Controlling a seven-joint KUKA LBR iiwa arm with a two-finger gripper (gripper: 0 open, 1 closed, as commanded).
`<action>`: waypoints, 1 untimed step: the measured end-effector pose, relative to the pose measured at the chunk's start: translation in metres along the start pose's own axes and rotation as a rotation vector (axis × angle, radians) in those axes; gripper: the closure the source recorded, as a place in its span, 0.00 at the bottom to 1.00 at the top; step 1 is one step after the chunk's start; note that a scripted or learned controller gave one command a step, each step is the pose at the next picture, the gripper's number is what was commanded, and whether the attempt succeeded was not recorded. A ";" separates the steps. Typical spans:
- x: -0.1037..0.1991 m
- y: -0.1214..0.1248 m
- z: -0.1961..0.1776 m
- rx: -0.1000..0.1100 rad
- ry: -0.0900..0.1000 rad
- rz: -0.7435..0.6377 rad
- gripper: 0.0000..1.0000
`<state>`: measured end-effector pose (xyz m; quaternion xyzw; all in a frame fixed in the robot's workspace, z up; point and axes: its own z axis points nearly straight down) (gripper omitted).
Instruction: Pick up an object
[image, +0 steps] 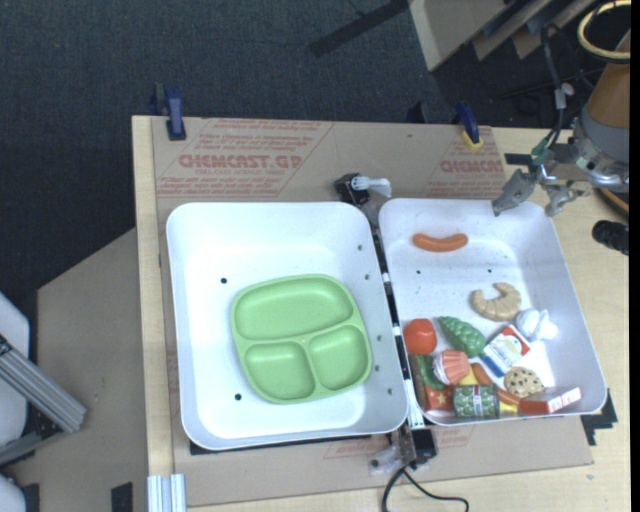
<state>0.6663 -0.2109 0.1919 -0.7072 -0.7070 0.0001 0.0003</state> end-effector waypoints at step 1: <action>0.027 -0.144 -0.061 0.002 0.003 0.003 0.00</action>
